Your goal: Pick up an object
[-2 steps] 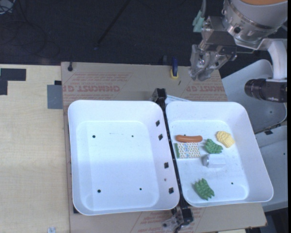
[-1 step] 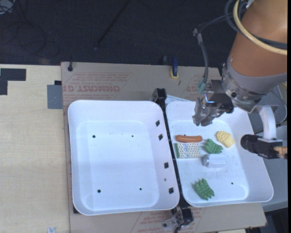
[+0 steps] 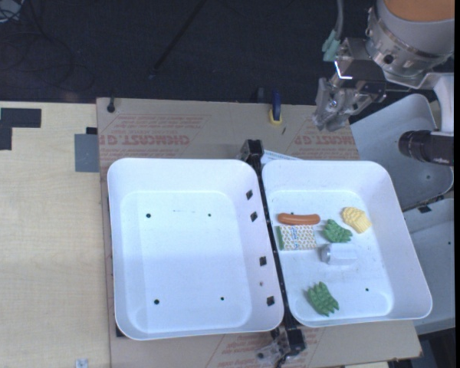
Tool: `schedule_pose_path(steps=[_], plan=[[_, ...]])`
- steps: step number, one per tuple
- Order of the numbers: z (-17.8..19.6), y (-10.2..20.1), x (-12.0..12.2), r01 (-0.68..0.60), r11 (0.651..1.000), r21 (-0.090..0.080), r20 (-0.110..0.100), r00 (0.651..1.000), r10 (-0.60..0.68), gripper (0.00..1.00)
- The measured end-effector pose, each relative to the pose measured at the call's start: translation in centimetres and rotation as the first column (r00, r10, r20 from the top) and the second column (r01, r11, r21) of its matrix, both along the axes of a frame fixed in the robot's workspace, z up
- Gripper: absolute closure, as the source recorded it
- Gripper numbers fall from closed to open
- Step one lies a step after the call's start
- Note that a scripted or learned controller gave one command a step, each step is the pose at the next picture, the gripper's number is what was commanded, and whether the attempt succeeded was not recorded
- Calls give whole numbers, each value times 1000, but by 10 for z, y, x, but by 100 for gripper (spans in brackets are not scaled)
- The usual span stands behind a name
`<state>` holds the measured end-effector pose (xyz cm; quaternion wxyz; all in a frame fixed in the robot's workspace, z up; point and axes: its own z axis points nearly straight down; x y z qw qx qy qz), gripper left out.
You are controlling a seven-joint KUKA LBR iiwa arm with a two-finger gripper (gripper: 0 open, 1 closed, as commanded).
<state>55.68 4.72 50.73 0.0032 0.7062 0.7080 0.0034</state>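
Note:
The right bin (image 3: 383,176) holds several small objects. An orange hot dog (image 3: 298,219) lies near its left wall, with a patterned white and green block (image 3: 296,238) just below it. A green leafy piece (image 3: 337,231) and a yellow corn piece (image 3: 356,220) sit to the right. A small grey object (image 3: 325,254) rests near the middle, and another green leafy piece (image 3: 321,298) lies toward the front. My gripper (image 3: 331,117) hangs above the bench behind the right bin, apart from all the objects, with nothing visible between its fingers.
The left bin (image 3: 130,176) stands beside the right one, joined by a black clip rail (image 3: 261,236). Both rest on a cardboard sheet (image 3: 176,133). A small yellow and blue item (image 3: 276,112) stands on the cardboard near the gripper.

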Motion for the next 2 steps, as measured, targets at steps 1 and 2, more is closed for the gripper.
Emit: schedule_pose_path(steps=[1, 2], plan=[[-121, -19, -85, 5, 1000, -2, -28, 1000, -5, 100], [0, 7, -30, 0, 1000, 1, 1, 1000, 0, 100]])
